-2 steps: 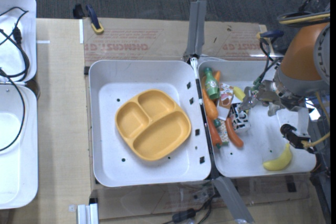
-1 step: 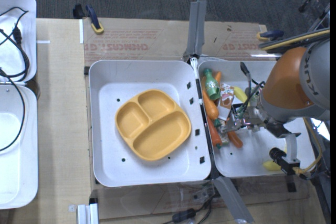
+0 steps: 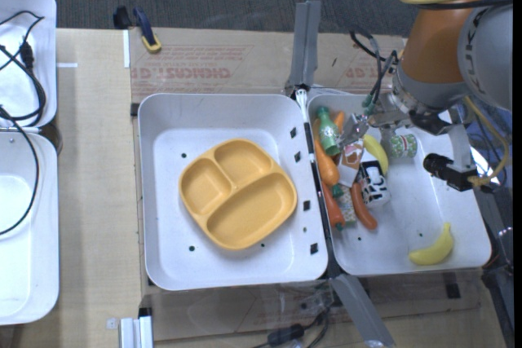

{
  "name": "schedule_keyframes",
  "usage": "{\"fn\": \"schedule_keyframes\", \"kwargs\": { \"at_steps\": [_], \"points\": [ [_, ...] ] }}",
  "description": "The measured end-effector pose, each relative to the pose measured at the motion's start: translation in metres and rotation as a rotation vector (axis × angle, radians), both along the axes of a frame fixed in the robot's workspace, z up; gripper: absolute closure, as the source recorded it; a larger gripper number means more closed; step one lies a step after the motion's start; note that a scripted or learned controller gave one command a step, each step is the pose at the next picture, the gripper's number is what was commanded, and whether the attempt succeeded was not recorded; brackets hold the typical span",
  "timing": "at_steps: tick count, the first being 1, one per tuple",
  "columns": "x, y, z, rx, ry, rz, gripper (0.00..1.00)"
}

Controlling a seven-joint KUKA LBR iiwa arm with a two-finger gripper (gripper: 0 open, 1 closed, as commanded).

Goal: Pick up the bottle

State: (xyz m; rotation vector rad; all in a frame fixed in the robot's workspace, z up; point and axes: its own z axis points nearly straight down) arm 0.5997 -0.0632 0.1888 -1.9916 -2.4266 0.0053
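While the arm (image 3: 444, 28) reaches in from the right, I see its gripper (image 3: 359, 126) low over the far left part of the right bin (image 3: 469, 216), among a crowded heap. Whether it is wide, narrow or holding anything I cannot tell from my view; the tips are lost in the clutter.

I find the bottle (image 3: 327, 131), green with a label, lying against the bin's left wall at the far end, just left of the gripper. A carrot (image 3: 326, 167) lies just nearer along the same wall. A small banana (image 3: 375, 151) and a green-and-white can (image 3: 401, 145) sit just right of the gripper. A second banana (image 3: 433, 247) lies well apart near the bin's front right corner.

On my left, the left bin (image 3: 163, 200) holds a yellow divided plate (image 3: 236, 193).
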Motion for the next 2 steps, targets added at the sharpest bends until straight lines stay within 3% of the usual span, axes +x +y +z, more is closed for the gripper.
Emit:
{"fn": "schedule_keyframes", "kwargs": {
  "at_steps": [1,2],
  "points": [
    [0.059,-0.040,-0.007,0.000,0.001,-0.005,0.00],
    [0.060,-0.038,-0.088,-0.002,-0.003,-0.039,0.00]
  ]
}}
